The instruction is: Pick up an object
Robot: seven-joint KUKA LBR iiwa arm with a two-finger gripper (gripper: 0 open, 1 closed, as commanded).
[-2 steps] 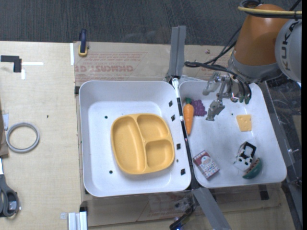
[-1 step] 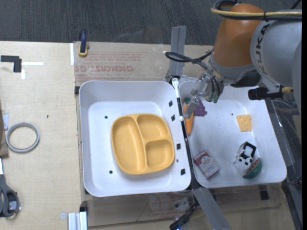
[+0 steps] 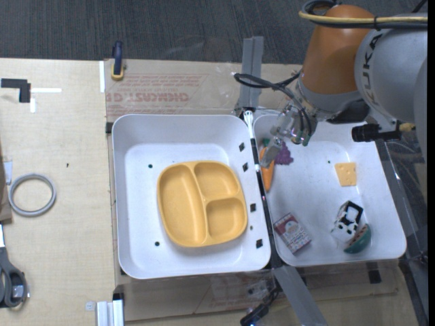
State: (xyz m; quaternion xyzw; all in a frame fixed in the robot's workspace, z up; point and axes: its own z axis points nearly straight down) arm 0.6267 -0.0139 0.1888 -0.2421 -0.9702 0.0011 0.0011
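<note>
My gripper hangs low over the far left corner of the right bin, just above a purple toy and an orange carrot-like piece lying against the bin's left wall. Further into the same bin lie a yellow cheese-like slab, a small red and white box and a black and white cow-patterned toy on a teal piece. Nothing shows between the gripper's tips.
The left bin holds a yellow divided plate. A grey tape ring and scissors lie on the wooden bench at the left. The arm's orange band looms over the right bin's far edge.
</note>
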